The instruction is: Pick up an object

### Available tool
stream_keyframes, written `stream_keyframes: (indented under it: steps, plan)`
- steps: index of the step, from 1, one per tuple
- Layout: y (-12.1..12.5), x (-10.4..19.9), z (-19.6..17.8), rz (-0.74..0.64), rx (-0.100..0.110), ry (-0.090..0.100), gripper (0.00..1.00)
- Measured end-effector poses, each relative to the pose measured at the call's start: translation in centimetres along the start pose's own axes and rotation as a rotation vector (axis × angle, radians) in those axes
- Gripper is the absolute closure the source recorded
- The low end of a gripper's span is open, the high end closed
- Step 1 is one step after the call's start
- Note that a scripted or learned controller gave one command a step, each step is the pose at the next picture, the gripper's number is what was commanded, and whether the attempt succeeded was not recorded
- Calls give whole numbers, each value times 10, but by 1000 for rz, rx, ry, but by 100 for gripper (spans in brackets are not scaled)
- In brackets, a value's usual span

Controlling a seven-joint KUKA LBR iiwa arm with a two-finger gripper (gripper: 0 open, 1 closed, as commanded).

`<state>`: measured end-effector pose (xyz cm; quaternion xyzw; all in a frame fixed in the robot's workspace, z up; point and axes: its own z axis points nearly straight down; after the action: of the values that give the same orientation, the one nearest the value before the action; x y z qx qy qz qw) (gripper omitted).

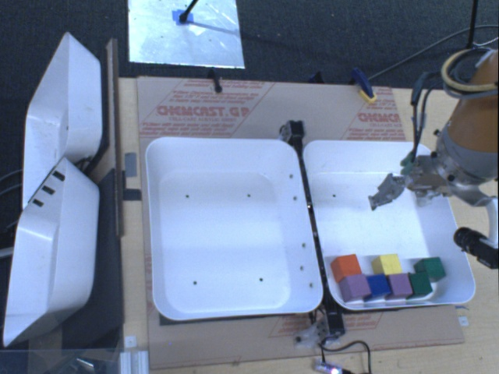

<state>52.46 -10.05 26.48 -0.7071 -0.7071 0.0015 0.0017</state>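
Spreading under everything is a brown board point(234, 104) printed in red with the word "CHEMCAST", which repeats near its upper right corner and shows again, partly covered, along the lower edge. On it sit two shallow white bins side by side. The left bin point(168, 232) shows only small dark dots on its floor. The right bin point(351, 170) holds all the blocks, bunched along its near edge.

The grey arm point(468, 131), with its orange band, reaches in from the right and hangs over the upper middle of the right bin. Its gripper point(384, 193) points left and down, well apart from the blocks and over bare white floor. Nothing sits between the fingers; how far apart they stand cannot be told from this angle.

Beyond the board, a shiny silver sheet point(185, 22) lies on the dark carpet, with a small blue piece on it. Two more white tubs point(54, 209) lean at the far left. A blue and yellow clamp point(362, 86) grips the board's far edge.

The blocks form two short rows. Behind are an orange block point(345, 266), a yellow block point(386, 264) and a dark green block point(429, 268). In front, touching one another, are a purple block point(355, 287), a blue block point(378, 286), another purple block point(400, 285) and a second green block point(419, 285).
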Motion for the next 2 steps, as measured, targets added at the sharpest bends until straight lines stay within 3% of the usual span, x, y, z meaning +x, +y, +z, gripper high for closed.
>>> stream_keyframes:
  steps: [1, 2]
  plan:
    - [1, 0, -3, 0, -6, 0, 0]
    - [2, -2, 59, 0, 0, 0, 0]
